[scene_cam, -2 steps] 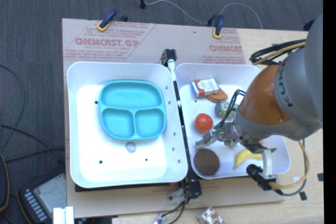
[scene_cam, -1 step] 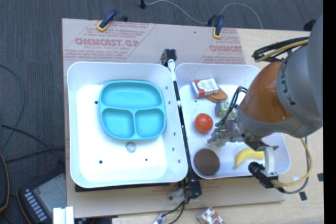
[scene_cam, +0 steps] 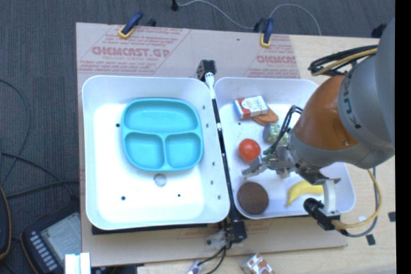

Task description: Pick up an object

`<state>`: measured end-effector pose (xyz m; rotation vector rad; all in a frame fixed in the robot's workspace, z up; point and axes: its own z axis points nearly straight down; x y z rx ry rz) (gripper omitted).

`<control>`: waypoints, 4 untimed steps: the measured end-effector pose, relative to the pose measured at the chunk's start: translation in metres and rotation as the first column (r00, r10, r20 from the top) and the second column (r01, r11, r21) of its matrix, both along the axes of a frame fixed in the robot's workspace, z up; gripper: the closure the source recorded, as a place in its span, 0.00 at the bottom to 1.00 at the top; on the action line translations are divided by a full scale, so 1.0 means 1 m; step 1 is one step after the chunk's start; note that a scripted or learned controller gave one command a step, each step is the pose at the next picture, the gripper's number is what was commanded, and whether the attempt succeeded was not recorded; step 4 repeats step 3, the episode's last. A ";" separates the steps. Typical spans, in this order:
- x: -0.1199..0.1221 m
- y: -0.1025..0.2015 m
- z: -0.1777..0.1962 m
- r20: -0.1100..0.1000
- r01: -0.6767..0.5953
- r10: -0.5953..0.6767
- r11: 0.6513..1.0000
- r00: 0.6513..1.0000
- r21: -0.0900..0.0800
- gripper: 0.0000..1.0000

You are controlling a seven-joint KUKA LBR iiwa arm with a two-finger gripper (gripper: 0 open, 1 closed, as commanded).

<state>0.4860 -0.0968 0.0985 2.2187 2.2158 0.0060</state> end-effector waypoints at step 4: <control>0.000 0.001 0.019 -0.002 0.000 0.000 1.000 1.000 0.001 1.00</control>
